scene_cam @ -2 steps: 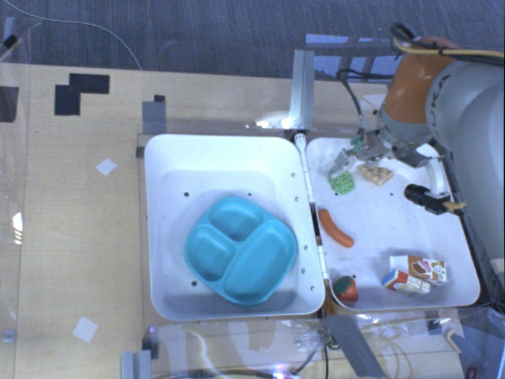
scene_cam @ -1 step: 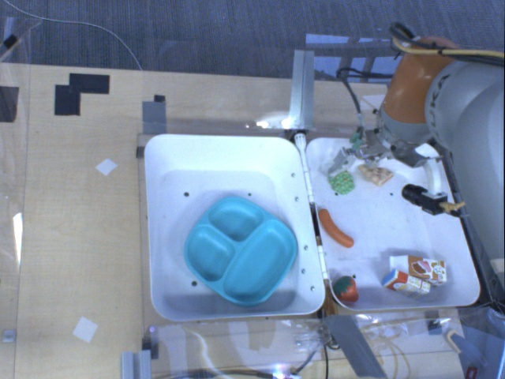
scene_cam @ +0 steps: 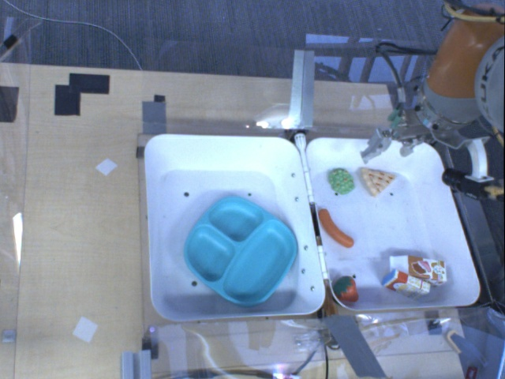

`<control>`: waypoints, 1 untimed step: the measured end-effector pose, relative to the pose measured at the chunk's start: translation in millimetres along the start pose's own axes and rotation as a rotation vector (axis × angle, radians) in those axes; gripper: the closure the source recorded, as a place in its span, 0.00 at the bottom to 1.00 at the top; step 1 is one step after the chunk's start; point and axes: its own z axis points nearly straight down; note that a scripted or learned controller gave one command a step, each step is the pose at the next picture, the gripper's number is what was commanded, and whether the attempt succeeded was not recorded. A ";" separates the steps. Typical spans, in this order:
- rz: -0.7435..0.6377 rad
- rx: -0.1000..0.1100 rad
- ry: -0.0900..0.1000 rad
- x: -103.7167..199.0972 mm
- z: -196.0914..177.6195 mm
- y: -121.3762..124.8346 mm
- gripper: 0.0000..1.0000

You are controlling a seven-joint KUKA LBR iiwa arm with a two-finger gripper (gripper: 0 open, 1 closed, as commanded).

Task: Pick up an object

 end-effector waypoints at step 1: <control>0.220 -0.002 0.000 6.3 87.9 8.6 0.00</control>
